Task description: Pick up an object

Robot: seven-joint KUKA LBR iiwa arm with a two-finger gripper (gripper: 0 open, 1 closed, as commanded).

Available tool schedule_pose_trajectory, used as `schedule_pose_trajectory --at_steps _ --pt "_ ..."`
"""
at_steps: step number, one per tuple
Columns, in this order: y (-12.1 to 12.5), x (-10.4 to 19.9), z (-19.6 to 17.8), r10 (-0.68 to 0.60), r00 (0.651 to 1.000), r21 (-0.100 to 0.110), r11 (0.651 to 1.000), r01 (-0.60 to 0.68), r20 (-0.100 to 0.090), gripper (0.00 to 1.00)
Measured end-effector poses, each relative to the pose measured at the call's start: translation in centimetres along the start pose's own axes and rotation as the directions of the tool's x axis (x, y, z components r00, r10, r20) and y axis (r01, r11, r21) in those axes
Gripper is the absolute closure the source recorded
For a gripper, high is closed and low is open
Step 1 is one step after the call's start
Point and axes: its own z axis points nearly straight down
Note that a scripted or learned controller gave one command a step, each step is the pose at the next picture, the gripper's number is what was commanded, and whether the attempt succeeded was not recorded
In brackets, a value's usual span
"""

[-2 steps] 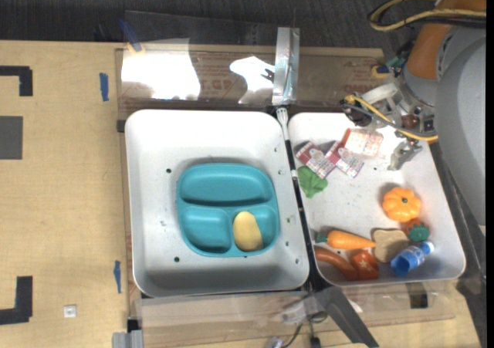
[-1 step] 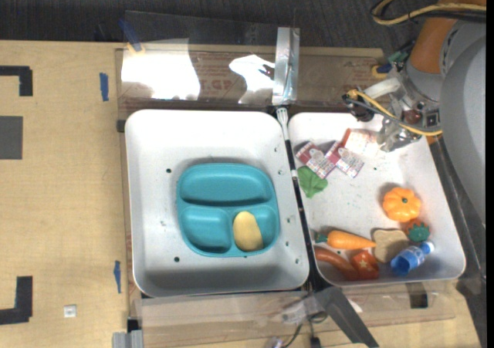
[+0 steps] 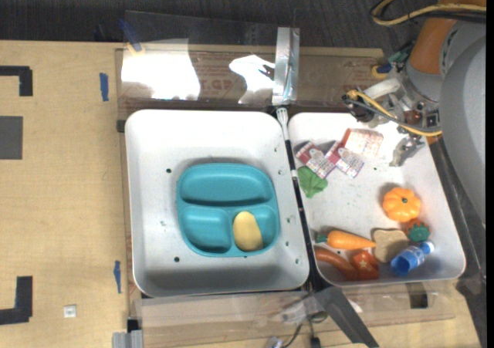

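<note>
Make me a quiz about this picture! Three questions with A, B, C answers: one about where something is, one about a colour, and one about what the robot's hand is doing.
1. Where is the yellow potato-shaped toy?
A. In the teal tray's lower right compartment
B. Next to the little pumpkin
C. On the brown bench

2. What colour is the small pumpkin?
A. Purple
B. Orange
C. White

3. What is the gripper doing?
A. Lifting the carrot
B. Pressing on the teal tray
C. Hanging over the right bin's back corner with nothing held

Answers:
1. A, the toy lies inside the teal tray in the left bin.
2. B, it is orange, sitting in the right bin.
3. C, nothing shows between its fingers, and the carrot lies at the bin's front.
</note>
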Motion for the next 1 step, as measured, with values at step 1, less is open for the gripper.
schedule_pose_trajectory --at_steps 1 --pt "2.36 -0.94 1.23 0.008 1.0 -0.001 1.0 -0.008 0.001 0.0"
